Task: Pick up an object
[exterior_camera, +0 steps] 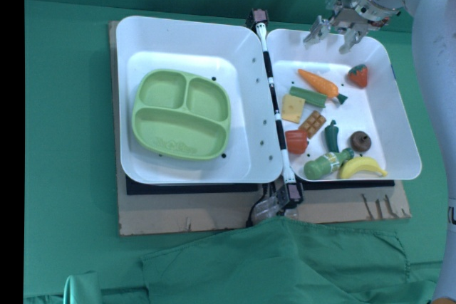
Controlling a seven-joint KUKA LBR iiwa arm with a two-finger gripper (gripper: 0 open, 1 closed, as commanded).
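Observation:
My gripper (pixel 333 38) hangs open above the far edge of the right bin (pixel 399 126), with nothing between its fingers. Below it in that bin lie an orange carrot (pixel 318 82), a red strawberry (pixel 358 75), a green bean pod (pixel 307 96), a yellow cheese wedge (pixel 292 109), a brown waffle piece (pixel 312 124), a dark green pepper (pixel 332 135), a red pepper (pixel 296 141), a brown doughnut (pixel 360 141), a green bottle (pixel 325 164) and a yellow banana (pixel 361 167).
The left bin (pixel 242 82) holds a light green divided plate (pixel 182 113). A black-and-white striped bar (pixel 274 103) runs between the two bins. Green cloth (pixel 285 263) is bunched at the bench's front edge.

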